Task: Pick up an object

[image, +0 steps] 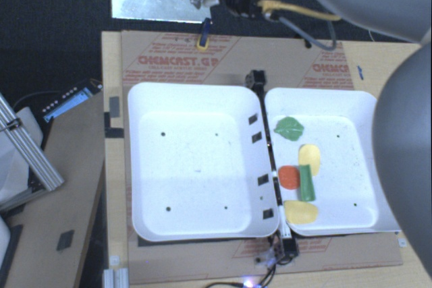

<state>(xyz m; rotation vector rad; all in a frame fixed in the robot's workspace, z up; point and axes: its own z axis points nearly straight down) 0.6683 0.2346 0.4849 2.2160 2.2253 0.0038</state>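
Several small objects lie in the left half of the right bin (351,108): a green leaf-shaped piece (289,128), a pale yellow piece (310,157), a red-orange round piece (289,177), a dark green stick (306,183) and a yellow piece (302,212) near the front wall. The red piece, the green stick and the pale yellow piece touch one another. My gripper (204,0) hangs high at the top of the view, beyond the bins' far edge and well away from the objects. Nothing shows in its grasp.
The left bin (196,90) sits beside the right one, with black clips (260,138) along the shared wall. Both rest on cardboard (175,57). The grey arm (405,145) covers the right bin's right side. A small blue and yellow item (204,37) lies on the cardboard's far edge.
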